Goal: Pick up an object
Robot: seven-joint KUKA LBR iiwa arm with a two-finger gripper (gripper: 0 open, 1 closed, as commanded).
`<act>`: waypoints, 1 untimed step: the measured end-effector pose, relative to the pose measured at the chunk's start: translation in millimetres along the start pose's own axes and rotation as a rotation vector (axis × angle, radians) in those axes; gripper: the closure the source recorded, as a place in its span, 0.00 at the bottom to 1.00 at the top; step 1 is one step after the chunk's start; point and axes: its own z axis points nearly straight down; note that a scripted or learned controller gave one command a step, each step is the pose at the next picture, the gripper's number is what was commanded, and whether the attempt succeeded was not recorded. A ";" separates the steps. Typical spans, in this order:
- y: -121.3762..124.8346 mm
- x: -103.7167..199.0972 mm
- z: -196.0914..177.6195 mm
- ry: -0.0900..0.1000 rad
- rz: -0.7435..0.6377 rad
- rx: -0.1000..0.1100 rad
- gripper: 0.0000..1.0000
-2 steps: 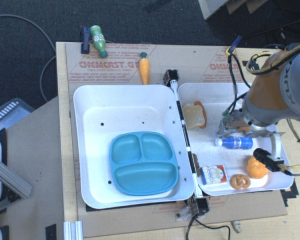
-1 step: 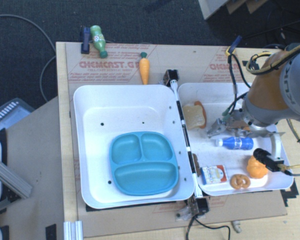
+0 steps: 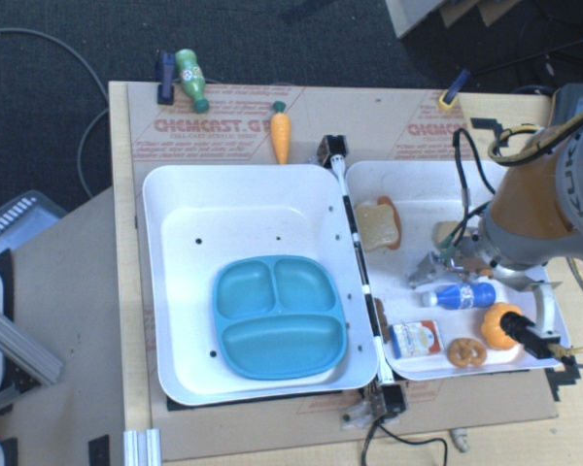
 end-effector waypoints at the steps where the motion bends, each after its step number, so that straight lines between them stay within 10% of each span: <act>1: -37.2 29.2 0.1 0.001 0.000 0.000 0.00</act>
